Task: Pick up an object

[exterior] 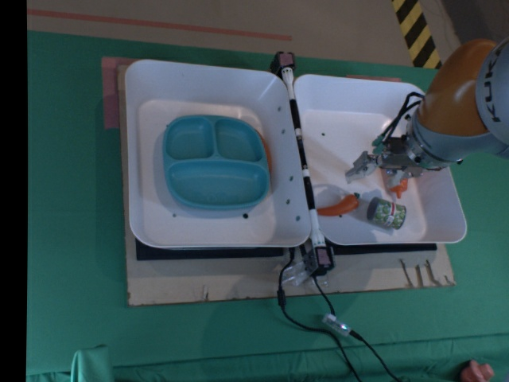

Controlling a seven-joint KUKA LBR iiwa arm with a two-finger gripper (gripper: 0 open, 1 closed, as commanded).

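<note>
Pincer (367,168): open, nothing between its fingers, hanging low over the middle of the right bin (342,102)
Likely target: orange carrot-shaped toy (338,206) lies flat just nearer, by the left wall, loose and apart from the pincer
Small green-patterned can (386,213): on its side right of the carrot toy, liable to roll if nudged
Orange piece (399,186): partly hidden under the wrist, kind unclear
Left bin (151,78): carries a teal divided plate (215,163), well apart
Desk (71,213): green cover
</note>
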